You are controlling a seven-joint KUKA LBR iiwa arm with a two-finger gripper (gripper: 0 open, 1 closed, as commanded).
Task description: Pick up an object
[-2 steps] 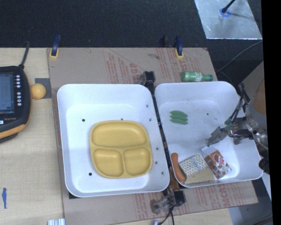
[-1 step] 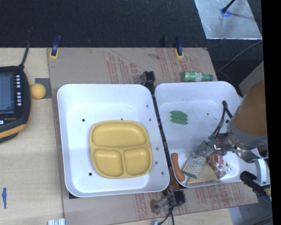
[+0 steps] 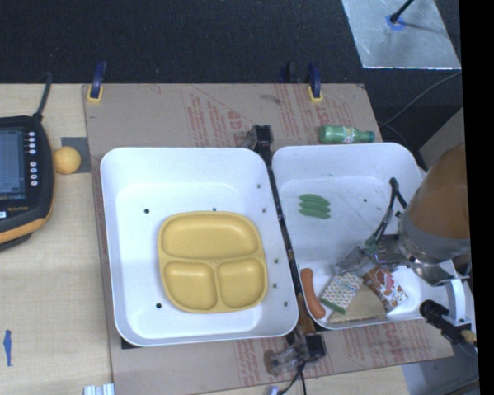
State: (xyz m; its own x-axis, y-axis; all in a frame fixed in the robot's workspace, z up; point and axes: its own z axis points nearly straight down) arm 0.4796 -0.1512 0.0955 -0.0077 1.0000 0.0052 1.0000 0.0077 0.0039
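Faint red lettering runs in diagonal lines across the brown cardboard sheet (image 3: 218, 120) under the bins, too blurred to read.

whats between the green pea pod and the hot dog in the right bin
Nothing: in the camera view the stretch from the green pea pod down to the hot dog is bare white floor of the right bin.

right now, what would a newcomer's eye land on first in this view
The big yellow three-compartment plastic tray lying in the middle of the left white bin stands out first. Next comes the grey arm with its orange band reaching in from the right over the right white bin, above a jumble of small items in that bin's near corner, an orange sausage-shaped toy among them. A small green pea-pod toy lies apart, further back.
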